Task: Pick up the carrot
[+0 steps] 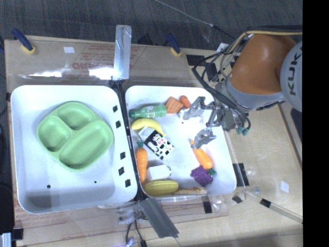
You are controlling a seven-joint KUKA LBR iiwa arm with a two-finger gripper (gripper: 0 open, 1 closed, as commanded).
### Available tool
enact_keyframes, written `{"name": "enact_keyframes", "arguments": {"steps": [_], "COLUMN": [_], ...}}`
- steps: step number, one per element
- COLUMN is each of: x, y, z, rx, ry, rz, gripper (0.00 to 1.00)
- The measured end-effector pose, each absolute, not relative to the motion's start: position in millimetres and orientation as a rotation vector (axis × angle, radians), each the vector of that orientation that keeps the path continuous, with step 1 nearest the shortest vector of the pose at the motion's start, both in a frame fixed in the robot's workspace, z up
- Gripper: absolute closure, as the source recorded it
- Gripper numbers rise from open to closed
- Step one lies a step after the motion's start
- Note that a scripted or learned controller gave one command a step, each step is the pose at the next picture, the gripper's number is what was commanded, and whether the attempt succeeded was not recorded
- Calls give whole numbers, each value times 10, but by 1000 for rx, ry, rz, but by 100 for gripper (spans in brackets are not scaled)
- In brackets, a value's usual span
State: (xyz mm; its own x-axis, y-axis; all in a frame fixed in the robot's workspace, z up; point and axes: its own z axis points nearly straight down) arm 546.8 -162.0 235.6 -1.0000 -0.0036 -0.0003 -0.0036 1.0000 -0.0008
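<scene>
In the right bin, an orange carrot with a green end lies near the right wall. A second carrot rests against the left wall of that bin. My gripper hangs over the bin's right half, open, with bare bin floor between its fingers. The lower fingertip sits just above the top end of the right-hand carrot; I cannot tell whether they touch. The upper fingertip is near a small orange piece.
The right bin also holds a green bottle, a banana, a black-and-white cow-print box, purple grapes, a yellow squash and an orange ridged piece. In the left bin sits a green divided plate.
</scene>
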Motion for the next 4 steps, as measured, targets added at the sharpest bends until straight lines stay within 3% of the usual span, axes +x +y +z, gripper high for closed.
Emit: {"name": "enact_keyframes", "arguments": {"steps": [1,2,3,4], "x": [5059,5084,5077,5107], "y": [-1903,-1869,-1415,-1313], "z": [921,1025,1783,1735], "rx": [-476,-494,-768,-471], "ry": [3104,3099,3041,3107], "rz": [0,-1,-2,1], "gripper": [0,100,100,100]}}
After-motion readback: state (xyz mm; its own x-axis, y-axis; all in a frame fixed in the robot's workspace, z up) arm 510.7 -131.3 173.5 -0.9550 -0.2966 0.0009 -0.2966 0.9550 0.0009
